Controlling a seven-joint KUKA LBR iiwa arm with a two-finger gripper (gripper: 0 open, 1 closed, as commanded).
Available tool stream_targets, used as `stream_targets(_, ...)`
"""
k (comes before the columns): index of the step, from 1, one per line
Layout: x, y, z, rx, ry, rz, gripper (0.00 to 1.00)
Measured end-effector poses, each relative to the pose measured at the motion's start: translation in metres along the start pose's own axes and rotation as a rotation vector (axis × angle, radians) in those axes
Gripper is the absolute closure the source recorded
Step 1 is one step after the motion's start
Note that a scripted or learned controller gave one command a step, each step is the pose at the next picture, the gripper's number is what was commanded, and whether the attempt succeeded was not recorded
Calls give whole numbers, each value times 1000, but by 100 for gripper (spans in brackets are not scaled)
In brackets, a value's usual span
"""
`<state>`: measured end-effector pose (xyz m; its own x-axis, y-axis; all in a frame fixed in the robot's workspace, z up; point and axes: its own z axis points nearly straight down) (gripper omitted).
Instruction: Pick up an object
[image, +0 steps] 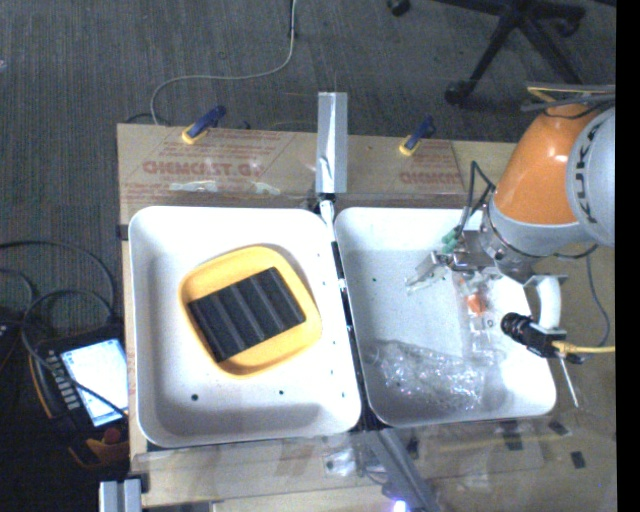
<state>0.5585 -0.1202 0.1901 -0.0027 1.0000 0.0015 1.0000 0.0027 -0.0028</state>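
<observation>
Crumpled clear plastic wrap (425, 370) seen at right bin's (380, 400) front — gripper (440, 262) hung above bin middle, finger state not discernible; yellow-rimmed black ribbed tray (250, 310) laid in left bin (150, 400).

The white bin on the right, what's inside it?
The right white bin holds a crinkly clear plastic bag near its front. The grey arm covers the far corner, hiding anything beneath.

The table (225, 168) is topped with a brown board bearing faded red lettering, its far edge held by two blue-and-yellow clamps (202, 124). Two shallow white bins sit directly on it, touching side by side: the left bin (150, 330) and the right bin (375, 250). An upright metal post (331, 140) stands at the back between them.
</observation>
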Motion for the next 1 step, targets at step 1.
stream_targets(1,24,28,82,0,0,-239,0)
